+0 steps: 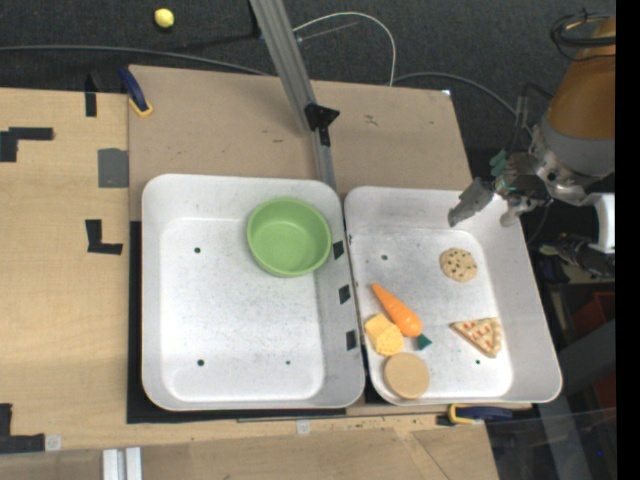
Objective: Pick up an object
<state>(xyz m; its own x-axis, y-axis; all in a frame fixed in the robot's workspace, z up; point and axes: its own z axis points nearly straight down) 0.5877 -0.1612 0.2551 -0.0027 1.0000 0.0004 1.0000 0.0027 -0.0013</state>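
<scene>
While speckled, round cookie [458, 264] lies flat.

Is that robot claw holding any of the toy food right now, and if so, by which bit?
Nothing is held. The two-finger gripper hangs over the right white bin's upper right corner, nothing between its fingers, apart from the round speckled cookie.

Arm [580, 118] reaching in from right; hand [490, 203] low, fingers spread, nothing between.

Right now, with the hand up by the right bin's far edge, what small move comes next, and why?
Probably shift the hand toward the near side and lower it over the cookie. The hand hangs above the right bin holding nothing, and the cookie lies closest, flat and apart from the carrot and pizza slice.
</scene>
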